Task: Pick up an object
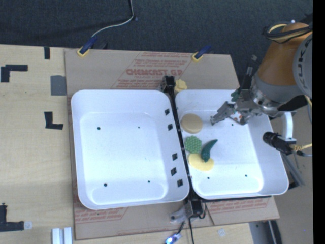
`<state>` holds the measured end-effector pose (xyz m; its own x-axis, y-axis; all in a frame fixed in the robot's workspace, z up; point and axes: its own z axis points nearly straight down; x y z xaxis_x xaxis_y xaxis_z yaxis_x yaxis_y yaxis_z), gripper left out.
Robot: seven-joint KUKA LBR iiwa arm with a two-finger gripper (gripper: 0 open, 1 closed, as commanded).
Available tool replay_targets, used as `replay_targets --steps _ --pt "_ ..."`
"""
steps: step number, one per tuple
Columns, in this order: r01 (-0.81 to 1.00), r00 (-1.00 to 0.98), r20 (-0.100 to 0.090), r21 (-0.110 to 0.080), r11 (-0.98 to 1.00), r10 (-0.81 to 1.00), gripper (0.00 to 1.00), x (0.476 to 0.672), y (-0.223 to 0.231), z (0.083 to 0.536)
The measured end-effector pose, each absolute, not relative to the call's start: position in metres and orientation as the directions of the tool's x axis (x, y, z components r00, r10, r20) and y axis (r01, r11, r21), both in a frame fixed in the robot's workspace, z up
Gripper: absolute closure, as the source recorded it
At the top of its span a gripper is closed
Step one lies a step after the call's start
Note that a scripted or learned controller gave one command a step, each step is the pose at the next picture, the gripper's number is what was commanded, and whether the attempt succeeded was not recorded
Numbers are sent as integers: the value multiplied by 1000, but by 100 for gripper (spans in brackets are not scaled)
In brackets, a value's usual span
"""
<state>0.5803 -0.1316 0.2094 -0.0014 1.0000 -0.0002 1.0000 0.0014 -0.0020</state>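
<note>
Tan round object [192, 122] sits in the right bin [254, 187], and the gripper [222, 117] hovers just beside it, fingers spread, gripping nothing.

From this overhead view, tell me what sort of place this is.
Probably a robot grasping test bench: two white bins clamped on cardboard, a few small toy objects, and the arm's tool above them.

Smooth glossy white plastic bins [122, 100] sit on matt brown cardboard [147, 70].

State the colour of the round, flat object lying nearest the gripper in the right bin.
Tan, a pale beige disc, seen in the camera view.
</note>
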Motion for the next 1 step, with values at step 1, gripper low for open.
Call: replay_targets --steps 1 --pt "1000 -3 0 -2 3 1000 100 581 -131 219"
